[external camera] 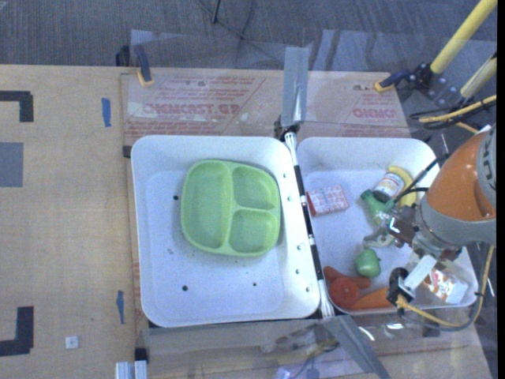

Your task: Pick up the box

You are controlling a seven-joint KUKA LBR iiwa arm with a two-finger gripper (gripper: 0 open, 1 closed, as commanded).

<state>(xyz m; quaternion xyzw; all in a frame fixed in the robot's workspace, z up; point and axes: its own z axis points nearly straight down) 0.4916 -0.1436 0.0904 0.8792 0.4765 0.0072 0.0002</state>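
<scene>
A small flat box (327,200) with a red and white print lies in the right bin (347,150), near its left wall. My gripper (384,234) reaches in from the right over the middle of that bin. It sits to the right of the box and a little nearer the front, apart from it. Below the gripper lies a green round fruit (367,263). The grey wrist and orange band (465,184) cover the bin's right side.
The right bin also holds a yellow-capped bottle (390,182), a red-orange item (351,290) at the front, and a white and orange packet (442,284) under the arm. In the left bin (158,235) lies a green divided plate (231,208).
</scene>
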